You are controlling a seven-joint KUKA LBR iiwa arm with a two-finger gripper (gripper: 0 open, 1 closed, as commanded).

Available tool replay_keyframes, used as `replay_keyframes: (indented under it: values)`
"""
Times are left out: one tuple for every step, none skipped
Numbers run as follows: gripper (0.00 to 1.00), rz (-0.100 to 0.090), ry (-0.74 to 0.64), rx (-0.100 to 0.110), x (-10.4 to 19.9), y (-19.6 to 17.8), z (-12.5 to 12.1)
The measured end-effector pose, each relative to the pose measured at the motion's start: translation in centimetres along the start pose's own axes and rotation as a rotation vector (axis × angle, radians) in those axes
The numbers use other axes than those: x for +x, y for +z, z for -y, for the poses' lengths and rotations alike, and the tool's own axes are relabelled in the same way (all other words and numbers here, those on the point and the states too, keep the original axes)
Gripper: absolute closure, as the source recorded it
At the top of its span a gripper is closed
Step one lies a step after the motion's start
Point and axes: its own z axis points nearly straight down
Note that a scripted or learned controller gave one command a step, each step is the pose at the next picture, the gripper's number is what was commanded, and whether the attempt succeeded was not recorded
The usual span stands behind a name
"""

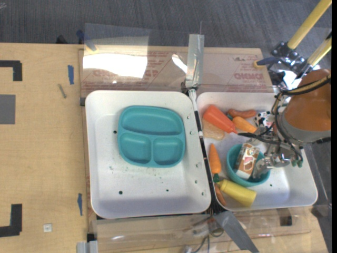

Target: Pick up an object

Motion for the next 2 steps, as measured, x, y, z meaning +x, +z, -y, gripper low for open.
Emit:
replay_keyframes:
  values:
    - [0.00, 0.012, 0.113, 0.015, -5.6, 0.6, -4.8]
    - [0.00, 0.003, 0.161, 0.009, -8.7, 0.8, -6.2]
